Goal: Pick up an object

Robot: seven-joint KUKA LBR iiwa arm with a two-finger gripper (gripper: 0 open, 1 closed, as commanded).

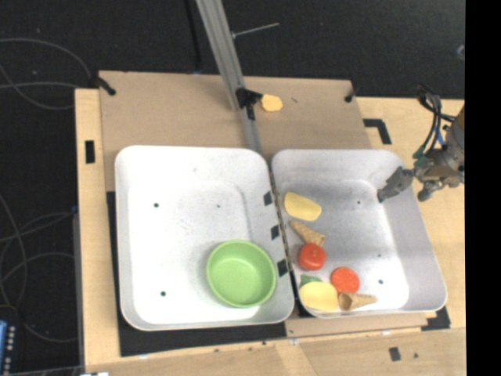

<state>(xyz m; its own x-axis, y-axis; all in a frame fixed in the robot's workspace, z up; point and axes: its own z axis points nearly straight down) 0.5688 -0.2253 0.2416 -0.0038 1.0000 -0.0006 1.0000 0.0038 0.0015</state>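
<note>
Gripper (409, 186) sits over the right bin's (368, 167) upper right rim; fingers spread apart, nothing between them. A green bowl (241, 273) lies in the left bin (172, 186).

Pale wood counter (90, 210) here, with a brown board (172, 112) laid across its back half. Two white bins sit side by side on it, the left bin (180, 186) touching the right bin (407, 241) along their inner edges. A small yellow piece (272, 103) rests on the board, just beside a grey metal post (223, 45).
</note>
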